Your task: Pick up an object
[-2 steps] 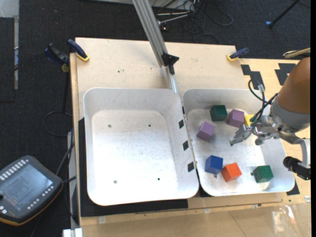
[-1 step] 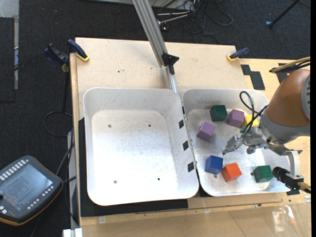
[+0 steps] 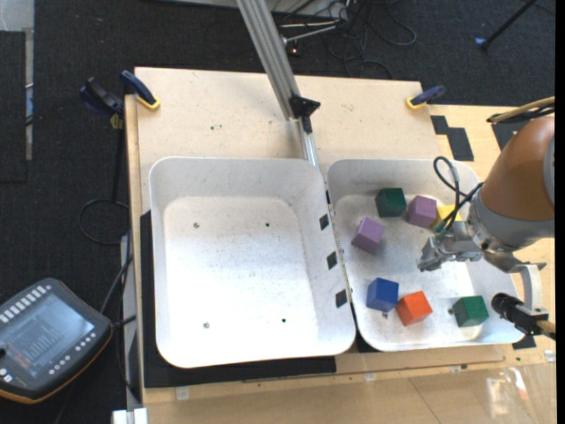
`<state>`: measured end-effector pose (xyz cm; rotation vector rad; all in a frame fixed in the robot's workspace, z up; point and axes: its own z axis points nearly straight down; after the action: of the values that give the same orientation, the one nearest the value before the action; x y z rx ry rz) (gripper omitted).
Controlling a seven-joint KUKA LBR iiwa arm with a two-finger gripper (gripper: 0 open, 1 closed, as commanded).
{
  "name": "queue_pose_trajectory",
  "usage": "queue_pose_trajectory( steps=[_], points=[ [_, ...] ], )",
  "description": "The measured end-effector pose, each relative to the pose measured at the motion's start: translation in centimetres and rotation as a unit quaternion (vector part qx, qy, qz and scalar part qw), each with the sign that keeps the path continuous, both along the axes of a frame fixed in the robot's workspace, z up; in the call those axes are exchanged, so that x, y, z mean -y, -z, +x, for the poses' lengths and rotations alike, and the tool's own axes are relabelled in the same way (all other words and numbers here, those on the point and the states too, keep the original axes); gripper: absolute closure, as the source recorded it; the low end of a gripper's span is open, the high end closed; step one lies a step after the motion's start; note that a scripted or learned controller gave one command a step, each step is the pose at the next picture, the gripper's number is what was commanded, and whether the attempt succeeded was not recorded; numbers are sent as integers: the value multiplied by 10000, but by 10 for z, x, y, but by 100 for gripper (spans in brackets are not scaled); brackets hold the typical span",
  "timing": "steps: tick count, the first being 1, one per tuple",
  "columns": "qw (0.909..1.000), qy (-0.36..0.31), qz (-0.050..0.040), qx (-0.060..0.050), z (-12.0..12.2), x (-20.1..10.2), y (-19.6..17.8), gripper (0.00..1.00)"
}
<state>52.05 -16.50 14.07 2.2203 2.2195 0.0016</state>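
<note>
Two white bins (image 3: 238, 263) on a beige bench (image 3: 229, 113); the gripper (image 3: 434, 256) jaws' state unclear.

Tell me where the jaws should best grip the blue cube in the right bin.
Probably from above, across two opposite side faces of the blue cube. It sits flat, but the orange cube lies close on its right, so closing along the other axis looks safer.

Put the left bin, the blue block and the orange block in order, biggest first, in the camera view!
1. Left bin, by far the biggest.
2. Blue block and orange block look about the same size, so I won't rank them.
</note>
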Motion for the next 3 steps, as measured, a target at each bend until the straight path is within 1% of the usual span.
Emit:
queue_pose_trajectory(
  steps=[1,2,3],
  points=[
    [10000,-16,-6,22,-5,-6,-58,100],
    [10000,-17,-8,21,-3,-5,-101,100],
    [10000,-38,12,-12,-11,-60,-91,100]
  ],
)
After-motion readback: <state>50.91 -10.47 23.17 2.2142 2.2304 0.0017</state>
